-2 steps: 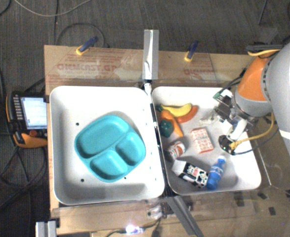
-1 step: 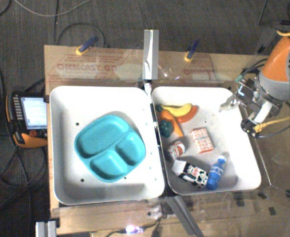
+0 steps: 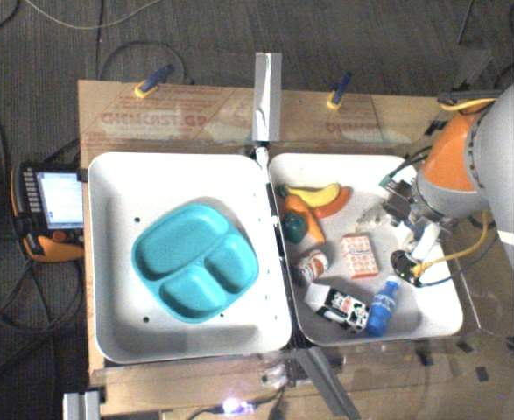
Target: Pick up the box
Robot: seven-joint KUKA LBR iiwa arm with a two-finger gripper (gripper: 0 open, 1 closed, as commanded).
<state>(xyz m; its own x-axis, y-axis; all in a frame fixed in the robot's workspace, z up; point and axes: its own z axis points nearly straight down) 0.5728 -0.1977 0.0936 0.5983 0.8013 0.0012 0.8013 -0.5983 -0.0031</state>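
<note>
Gripper (image 3: 407,234) hangs over the right bin (image 3: 449,326), its grip state unclear; the box (image 3: 359,255) lies just beside it, not yet picked up.

Overall exposure moderate, slightly dim; dark carpet around bench (image 3: 195,116) swallows detail. Both white bins bright, left bin (image 3: 108,199) near blown out at upper rim, right bin (image 3: 440,318) evenly lit. Soft shadow along lower inner wall of left bin, also under turquoise tray (image 3: 197,261). Small bright glare spot at bottom edge below bins. Arm (image 3: 480,160) at right soft, pale grey housing washed out. Image low-resolution, grainy; print on small items unreadable.
</note>
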